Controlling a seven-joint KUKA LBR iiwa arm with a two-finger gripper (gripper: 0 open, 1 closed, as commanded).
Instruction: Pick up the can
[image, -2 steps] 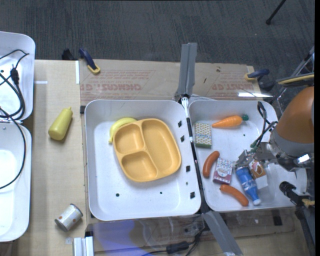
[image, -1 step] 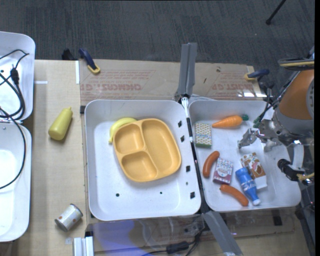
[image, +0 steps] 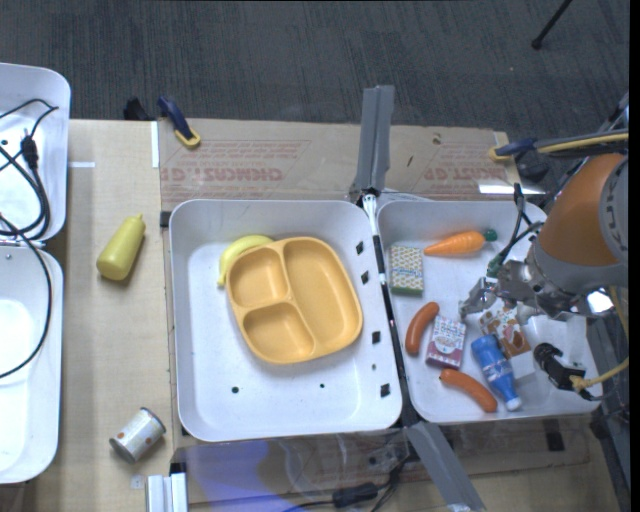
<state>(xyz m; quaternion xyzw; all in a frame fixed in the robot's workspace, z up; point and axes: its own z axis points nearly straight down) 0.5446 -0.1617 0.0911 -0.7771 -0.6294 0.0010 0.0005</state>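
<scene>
Light wooden bench (image: 120, 340) spread with brown printed cardboard (image: 290, 160) across the upper middle of the frame. Two shallow white bins side by side on it: left bin (image: 200, 380) at centre, right bin (image: 420, 395) toward the right. Yellow mustard bottle (image: 121, 249) lying at centre left, well apart from the bins. Small silver can (image: 137, 434) on its side at lower left, near the left bin's corner. Blue-and-yellow clamp (image: 177, 122) at upper left.

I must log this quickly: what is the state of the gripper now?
Gripper: low over the right bin; open or closed cannot be told.
</scene>
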